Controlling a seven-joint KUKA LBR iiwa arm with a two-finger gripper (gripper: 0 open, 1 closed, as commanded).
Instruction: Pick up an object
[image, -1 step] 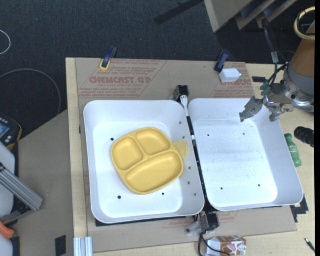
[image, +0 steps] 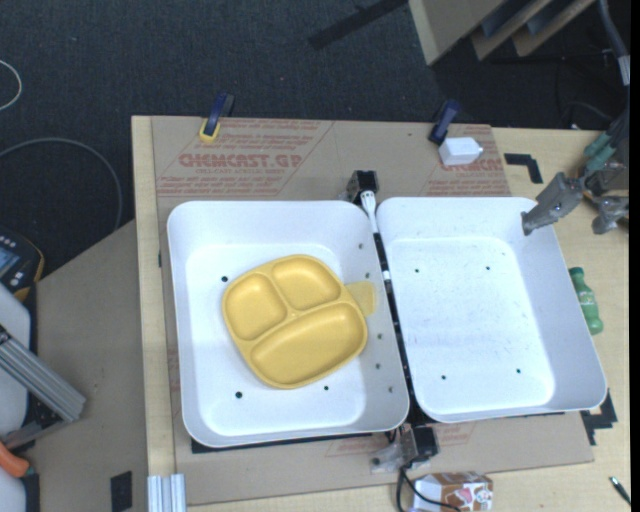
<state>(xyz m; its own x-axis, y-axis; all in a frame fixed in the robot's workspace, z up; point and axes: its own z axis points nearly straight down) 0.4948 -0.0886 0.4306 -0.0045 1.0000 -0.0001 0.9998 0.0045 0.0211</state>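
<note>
On the brown cardboard-covered tabletop (image: 300, 150), the left shallow white plastic bin (image: 190, 330) holds a yellow three-compartment plastic tray (image: 293, 320), lying flat and turned at a slant near the bin's middle. Just beside it, the right shallow white plastic bin (image: 560, 330) touches the left one along a shared inner edge. Farther back, at the right bin's far right corner, the grey metal end effector (image: 545, 212) hangs over the rim; whether it is released or clenched cannot be told.
</note>
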